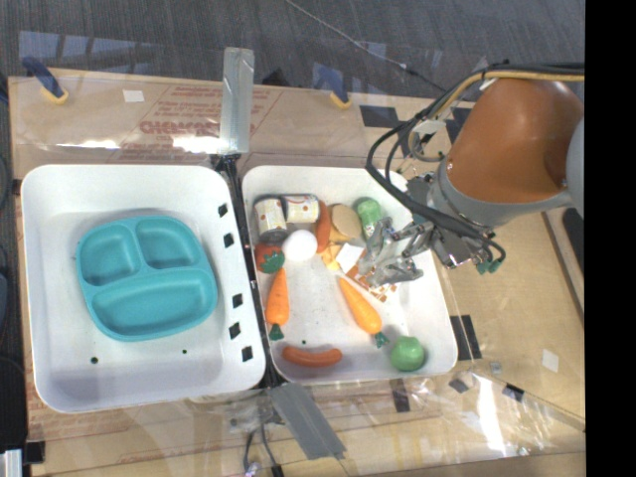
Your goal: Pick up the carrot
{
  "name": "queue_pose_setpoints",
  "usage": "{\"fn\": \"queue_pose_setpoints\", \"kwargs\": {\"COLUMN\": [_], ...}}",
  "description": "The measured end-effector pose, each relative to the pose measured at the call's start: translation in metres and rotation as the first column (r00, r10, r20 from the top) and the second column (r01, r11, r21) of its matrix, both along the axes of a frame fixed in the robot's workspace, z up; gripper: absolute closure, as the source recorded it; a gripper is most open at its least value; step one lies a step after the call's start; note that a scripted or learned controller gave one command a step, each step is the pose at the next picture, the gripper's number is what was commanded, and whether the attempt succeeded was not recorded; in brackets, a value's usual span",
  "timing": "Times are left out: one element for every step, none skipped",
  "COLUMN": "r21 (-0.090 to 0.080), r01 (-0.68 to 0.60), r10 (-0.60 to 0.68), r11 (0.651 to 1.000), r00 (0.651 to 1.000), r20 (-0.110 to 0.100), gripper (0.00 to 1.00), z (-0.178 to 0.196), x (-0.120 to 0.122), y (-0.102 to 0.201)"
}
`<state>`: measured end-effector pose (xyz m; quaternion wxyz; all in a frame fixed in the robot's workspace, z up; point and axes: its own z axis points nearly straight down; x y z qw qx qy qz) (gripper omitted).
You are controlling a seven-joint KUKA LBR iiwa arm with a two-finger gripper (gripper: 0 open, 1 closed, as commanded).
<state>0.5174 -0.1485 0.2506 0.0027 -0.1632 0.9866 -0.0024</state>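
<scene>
Over the right-hand shallow white bin [437,311], the grey arm's two-finger metal gripper [390,254] hung low above the clutter, nothing visibly between its fingers; whether they were open or shut I could not tell. Just below and slightly left of it lay the orange plastic carrot with a green stub end [362,308], long axis running diagonally from upper left to lower right, stub toward the round green toy fruit [407,353]. A second, smaller orange carrot [277,299] lay well apart by the bin's left wall, near upright in view. My guess: the diagonal carrot was nearer, so a short drop toward view-bottom, fingers turned across its axis, would suit.
</scene>
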Motion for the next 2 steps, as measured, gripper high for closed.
{"fn": "queue_pose_setpoints", "kwargs": {"r21": [0.003,0.004], "r01": [-0.002,0.096], "r10": [0.002,-0.096], "r11": [1.000,0.995], "r00": [1.000,0.995], "r20": [-0.003,-0.003], "gripper": [0.00,0.00], "z": [-0.002,-0.159], "x": [0.000,-0.033], "y": [0.002,-0.002]}}
